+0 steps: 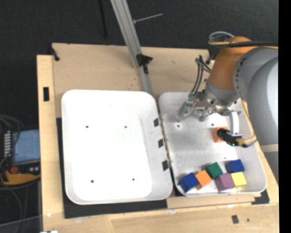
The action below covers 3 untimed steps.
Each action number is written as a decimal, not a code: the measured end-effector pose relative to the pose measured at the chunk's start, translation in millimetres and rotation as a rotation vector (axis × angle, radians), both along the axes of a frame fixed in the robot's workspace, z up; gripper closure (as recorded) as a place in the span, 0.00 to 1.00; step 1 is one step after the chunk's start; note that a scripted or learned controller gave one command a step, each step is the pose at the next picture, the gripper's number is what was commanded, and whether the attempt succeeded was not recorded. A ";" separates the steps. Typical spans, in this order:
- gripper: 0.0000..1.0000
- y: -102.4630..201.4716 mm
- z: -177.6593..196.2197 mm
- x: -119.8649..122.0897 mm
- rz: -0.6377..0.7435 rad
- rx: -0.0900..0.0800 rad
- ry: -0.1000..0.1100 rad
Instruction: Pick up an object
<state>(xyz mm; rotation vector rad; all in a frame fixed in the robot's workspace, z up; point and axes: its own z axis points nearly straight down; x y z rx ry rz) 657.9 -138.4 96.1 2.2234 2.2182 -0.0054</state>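
Observation:
My gripper (191, 114) hangs over the upper left part of the right bin (184, 144), its fingers spread open above bare bin floor with nothing between them. Several coloured blocks lie clustered along the bin's front edge: a blue block (189, 181), an orange block (203, 177), a green block (214, 169), a purple block (225, 181), a yellow block (239, 179) and a second blue block (235, 166). A small orange object (218, 134) lies at the bin's right side, partly hidden by the arm's cabling. All of them are well apart from the gripper.
The left bin (111, 144) sits beside the right one, separated by a rim with black clips (161, 142). A slanted metal pole (131, 38) rises behind the bins. The grey arm with its orange band (228, 69) overhangs the right bin's far right corner.

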 end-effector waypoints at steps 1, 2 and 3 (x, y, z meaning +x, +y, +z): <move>1.00 -0.7 13.6 1.7 -0.003 0.001 -0.006; 1.00 5.4 74.2 2.1 0.006 0.002 -0.008; 1.00 5.5 138.8 8.2 0.006 0.002 -0.010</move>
